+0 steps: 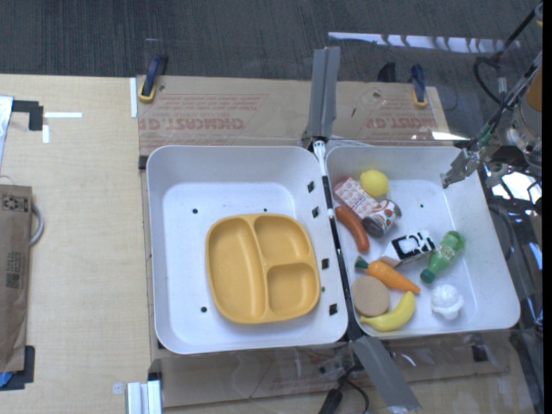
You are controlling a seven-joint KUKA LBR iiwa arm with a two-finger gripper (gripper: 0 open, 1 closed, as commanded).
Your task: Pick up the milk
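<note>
My gripper (457, 172) hung at the upper right corner of the right bin (496, 257), just above its rim, and whether it was spread or pressed together I could not tell from this angle. It held nothing that could be seen.

The milk (412, 246), a small black-and-white carton, lay on its side near the middle of that bin, down and to the left of me. Its long axis seemed to run roughly left to right with a slight tilt.

It was crowded: a green bottle (442, 256) just beside it on the right, a carrot (392, 274) just below, a can (382, 217) and a sausage (351, 228) up and to the left. I judged the approach tightest on the bottle side.

The left bin (172, 257) held a yellow divided plate (262, 266), and both bins sat on a cardboard sheet (233, 115) over a pale wooden bench (69, 188).
</note>
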